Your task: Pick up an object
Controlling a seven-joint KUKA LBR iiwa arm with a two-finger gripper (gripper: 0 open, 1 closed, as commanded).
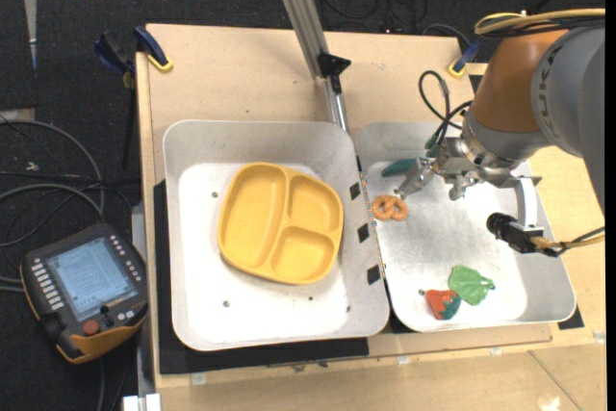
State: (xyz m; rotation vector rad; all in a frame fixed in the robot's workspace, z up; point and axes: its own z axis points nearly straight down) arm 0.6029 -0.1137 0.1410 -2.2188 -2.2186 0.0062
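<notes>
The end effector [412,185] is hanging over the right bin [500,303], its tips just at one o'clock from an orange pretzel-shaped toy [389,208] lying on the bin floor; whether it is spread or pressed together, I cannot tell. A green toy [470,285] and a red one [442,302] are sitting together toward five o'clock. A yellow divided plate [280,223] is lying in the left bin [192,207].

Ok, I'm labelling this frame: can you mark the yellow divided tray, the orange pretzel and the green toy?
yellow divided tray [281,224]: camera view, on its central ridge.
orange pretzel [390,208]: camera view, on its body.
green toy [470,285]: camera view, on its middle.
</notes>
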